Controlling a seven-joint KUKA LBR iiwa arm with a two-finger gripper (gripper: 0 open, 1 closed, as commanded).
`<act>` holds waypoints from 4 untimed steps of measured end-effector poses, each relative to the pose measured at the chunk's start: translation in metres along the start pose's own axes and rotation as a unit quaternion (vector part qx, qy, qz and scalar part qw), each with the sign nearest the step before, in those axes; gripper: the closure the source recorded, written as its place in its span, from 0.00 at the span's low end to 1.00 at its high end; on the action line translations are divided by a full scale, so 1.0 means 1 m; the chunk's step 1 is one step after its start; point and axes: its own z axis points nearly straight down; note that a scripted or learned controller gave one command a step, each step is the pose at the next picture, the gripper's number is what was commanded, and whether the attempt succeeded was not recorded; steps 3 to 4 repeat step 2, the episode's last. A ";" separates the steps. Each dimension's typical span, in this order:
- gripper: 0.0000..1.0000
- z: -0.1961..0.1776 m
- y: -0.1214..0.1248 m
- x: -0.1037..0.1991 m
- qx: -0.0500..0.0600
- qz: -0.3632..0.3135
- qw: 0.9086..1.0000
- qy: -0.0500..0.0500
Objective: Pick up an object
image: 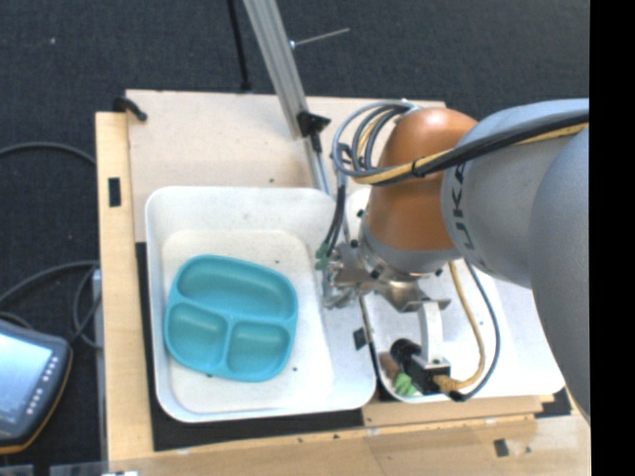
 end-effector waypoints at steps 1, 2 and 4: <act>1.00 -0.023 -0.009 -0.003 -0.001 0.001 1.000 0.000; 1.00 -0.084 -0.009 0.000 -0.003 0.001 1.000 0.000; 1.00 -0.084 -0.009 0.000 -0.003 0.001 1.000 0.000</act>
